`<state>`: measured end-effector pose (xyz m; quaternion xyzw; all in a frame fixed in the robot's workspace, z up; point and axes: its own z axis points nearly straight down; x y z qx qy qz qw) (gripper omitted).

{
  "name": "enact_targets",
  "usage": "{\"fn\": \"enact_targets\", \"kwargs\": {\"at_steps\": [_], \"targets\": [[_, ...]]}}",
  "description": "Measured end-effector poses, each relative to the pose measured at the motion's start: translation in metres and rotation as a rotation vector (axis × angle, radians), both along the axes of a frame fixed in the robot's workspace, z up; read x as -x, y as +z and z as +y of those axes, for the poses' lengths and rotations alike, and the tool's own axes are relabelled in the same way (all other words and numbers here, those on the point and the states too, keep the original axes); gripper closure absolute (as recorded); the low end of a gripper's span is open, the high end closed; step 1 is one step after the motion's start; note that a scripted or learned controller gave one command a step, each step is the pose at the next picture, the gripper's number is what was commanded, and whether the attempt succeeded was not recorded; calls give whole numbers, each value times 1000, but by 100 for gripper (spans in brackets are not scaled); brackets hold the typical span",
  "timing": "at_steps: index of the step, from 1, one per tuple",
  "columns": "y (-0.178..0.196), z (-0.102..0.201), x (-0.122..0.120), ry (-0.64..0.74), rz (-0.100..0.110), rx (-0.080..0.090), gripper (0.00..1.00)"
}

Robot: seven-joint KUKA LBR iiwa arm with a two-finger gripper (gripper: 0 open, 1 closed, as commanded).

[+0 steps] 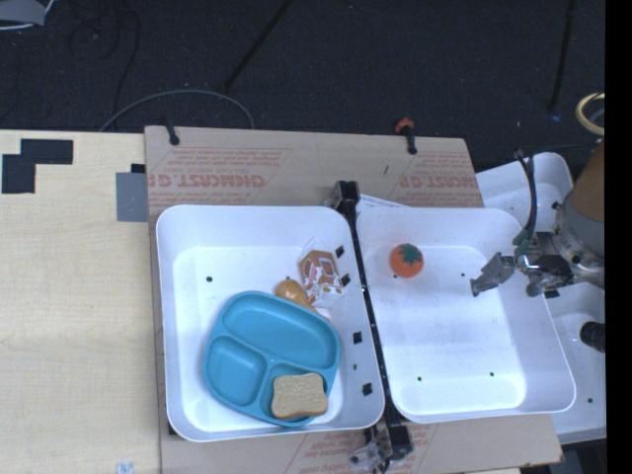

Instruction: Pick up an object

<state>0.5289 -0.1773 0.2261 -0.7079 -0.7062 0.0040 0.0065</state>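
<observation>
1. Dark carpeted floor behind; wooden bench (69,294) carries two white bins.
2. Gripper (494,275) at mid-right of frame, above right bin (543,383); jaws look spread apart, nothing between them.
3. Nearest target: small orange-red tomato-like ball (406,260), upper left part of that bin, well apart from the gripper.
4. Left bin (183,265): blue divided plate (252,349) with bread slice (299,396), crinkled wrapper (320,273).
5. Advice: centre over the ball, descend straight, close around its widest part; round, may roll.

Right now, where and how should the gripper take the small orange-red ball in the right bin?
Grip the orange-red ball across its middle, coming straight down from above. It looks round, so any pinch axis serves, and it sits alone on the right bin floor, apart from the walls. The gripper hangs to its right.
</observation>
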Motion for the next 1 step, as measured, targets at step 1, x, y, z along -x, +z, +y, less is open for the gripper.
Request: {"fn": "enact_targets", "kwargs": {"at_steps": [1], "targets": [[6, 0, -3, 2, -12, 2, 0]]}}
